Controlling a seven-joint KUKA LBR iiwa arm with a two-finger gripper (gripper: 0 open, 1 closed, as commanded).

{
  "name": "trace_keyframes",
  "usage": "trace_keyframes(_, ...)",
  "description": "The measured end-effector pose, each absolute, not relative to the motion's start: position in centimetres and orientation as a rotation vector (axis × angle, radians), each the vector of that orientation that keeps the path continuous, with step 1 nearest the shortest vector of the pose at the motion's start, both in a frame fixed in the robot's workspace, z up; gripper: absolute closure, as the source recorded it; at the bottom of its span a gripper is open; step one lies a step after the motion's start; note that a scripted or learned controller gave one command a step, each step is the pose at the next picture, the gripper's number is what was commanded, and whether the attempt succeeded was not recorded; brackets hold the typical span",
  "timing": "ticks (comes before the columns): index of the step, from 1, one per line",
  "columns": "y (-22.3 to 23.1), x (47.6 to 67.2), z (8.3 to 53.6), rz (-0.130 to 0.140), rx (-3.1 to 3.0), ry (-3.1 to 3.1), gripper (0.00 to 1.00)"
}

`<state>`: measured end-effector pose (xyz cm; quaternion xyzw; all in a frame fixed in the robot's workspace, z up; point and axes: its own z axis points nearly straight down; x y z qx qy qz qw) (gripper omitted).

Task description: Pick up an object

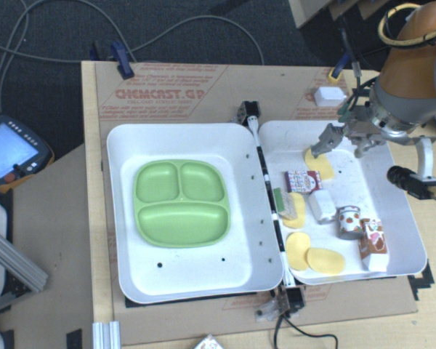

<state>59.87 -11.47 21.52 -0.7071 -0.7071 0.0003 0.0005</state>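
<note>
Two white bins point(123, 147) share the bench point(203, 93) as the gripper point(346, 142), fingers spread and empty, hangs over the right bin's far edge, poised above a yellow piece point(321, 166) among scattered toy food.

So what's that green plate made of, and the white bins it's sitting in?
The green plate looks like moulded plastic: one even pale green, rounded dividers forming three compartments, a soft matte sheen. The left bin holding it and the right bin also look like plastic, smooth white with rounded corners and thin raised rims. That is only from their look; I can't be certain.
</note>
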Motion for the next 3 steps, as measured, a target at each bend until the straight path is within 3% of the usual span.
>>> trace_keyframes(1,-13.3,62.9,11.4,0.003,-2.221,-2.219,0.0)
trace_keyframes(2,-18.3,64.8,8.5,0.001,-2.224,-2.222,0.0)
trace_keyframes(3,-13.2,65.6,8.5,-0.001,-2.219,-2.222,0.0)
